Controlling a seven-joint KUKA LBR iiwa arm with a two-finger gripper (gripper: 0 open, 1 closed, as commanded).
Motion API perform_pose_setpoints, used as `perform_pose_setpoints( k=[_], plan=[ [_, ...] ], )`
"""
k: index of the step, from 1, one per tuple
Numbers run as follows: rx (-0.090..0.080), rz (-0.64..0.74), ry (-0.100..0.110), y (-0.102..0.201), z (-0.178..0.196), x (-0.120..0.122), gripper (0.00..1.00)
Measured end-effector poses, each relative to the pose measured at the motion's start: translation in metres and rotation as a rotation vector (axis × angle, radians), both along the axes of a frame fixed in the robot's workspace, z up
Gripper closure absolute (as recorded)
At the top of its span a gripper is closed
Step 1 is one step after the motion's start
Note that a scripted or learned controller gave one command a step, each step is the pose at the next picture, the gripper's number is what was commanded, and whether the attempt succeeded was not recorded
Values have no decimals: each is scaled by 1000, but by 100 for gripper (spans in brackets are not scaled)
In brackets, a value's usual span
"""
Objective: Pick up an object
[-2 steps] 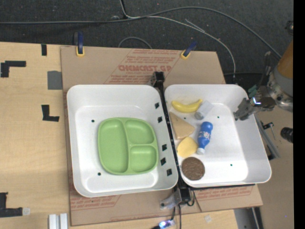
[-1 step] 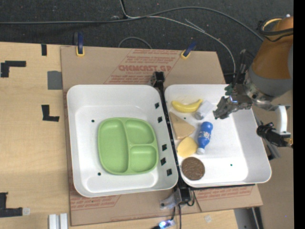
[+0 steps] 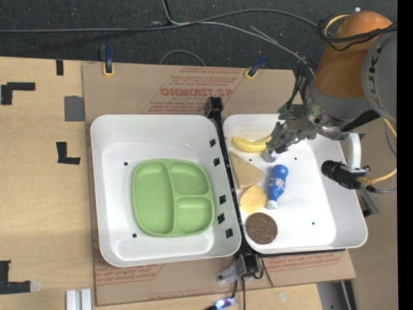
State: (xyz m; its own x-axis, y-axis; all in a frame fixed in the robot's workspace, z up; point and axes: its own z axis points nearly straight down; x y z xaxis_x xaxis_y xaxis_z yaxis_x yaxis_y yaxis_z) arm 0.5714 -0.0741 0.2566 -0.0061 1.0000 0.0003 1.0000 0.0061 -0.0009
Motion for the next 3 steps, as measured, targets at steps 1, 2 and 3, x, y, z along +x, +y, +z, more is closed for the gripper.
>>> perform_pose_setpoints(
  k=[1,2,3],
  plan=[
    [1,1,1,58,-11,17,100],
    [0,1,0,111,-17,35,100],
    [0,1,1,170,-30,45,100]
  ],
)
